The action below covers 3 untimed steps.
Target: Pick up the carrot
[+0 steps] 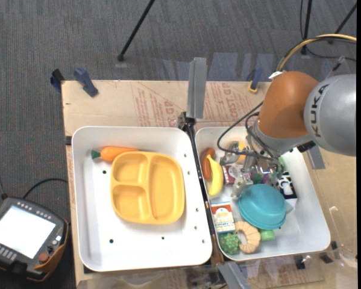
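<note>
Carrot (113, 153) is seen lying in the left bin (87, 221), touching the yellow divided plate (148, 187). Gripper (247, 172) is poised over the right bin (310, 221), above the banana (214, 176) and teal bowl (263, 206).

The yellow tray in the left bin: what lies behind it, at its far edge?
Behind the yellow tray lies the carrot, orange with a green end, touching the tray's far rim. The rim covers part of its near side.
</note>
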Each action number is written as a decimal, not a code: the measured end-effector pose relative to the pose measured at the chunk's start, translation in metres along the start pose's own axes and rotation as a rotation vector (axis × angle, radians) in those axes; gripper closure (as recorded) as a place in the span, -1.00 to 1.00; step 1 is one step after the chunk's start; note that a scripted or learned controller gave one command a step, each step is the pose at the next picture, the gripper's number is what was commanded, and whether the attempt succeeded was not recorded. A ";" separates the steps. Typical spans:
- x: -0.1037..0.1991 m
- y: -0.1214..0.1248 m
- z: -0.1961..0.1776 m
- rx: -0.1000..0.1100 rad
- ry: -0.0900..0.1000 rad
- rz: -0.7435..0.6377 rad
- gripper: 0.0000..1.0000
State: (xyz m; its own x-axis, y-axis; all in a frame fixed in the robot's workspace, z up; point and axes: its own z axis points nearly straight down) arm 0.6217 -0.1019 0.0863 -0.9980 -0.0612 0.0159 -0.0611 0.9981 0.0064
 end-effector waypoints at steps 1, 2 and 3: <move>0.008 0.008 -0.001 0.003 -0.015 0.204 -1.00; 0.029 0.004 -0.001 0.003 -0.018 0.306 -1.00; 0.002 0.014 -0.001 0.000 -0.018 0.629 -1.00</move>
State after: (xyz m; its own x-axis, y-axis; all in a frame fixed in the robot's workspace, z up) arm 0.6185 -0.0882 0.0876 -0.8432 0.5375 -0.0001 0.5375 0.8432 0.0009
